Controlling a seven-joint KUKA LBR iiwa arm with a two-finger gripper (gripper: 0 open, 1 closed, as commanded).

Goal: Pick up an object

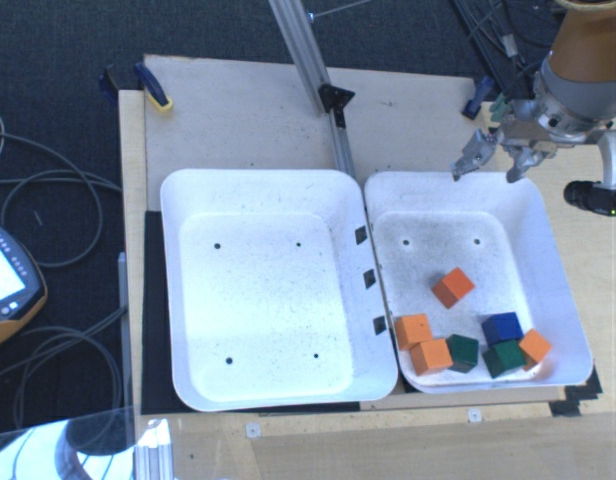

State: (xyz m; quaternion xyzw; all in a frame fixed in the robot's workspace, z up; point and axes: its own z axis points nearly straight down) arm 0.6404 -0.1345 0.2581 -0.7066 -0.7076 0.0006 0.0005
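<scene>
While hanging over the far right corner of the right bin (pixel 548 218), claw (pixel 485 165) spread open, nothing between the fingers (pixel 466 164). Blocks well apart from it, toward the near end of that bin: lone orange cube (pixel 453 287) mid-floor; near edge cluster of orange block (pixel 414 329), orange block (pixel 432 355), green block (pixel 462 352), blue block (pixel 501 326), green block (pixel 505 359), orange block (pixel 535 346). Left bin (pixel 188 198) beside it on the tabletop (pixel 238 108)

No readable text, label, brand, number or sign anywhere: not on the bins (pixel 188 193), not on the blocks (pixel 453 287), not on the bench (pixel 238 108).
</scene>
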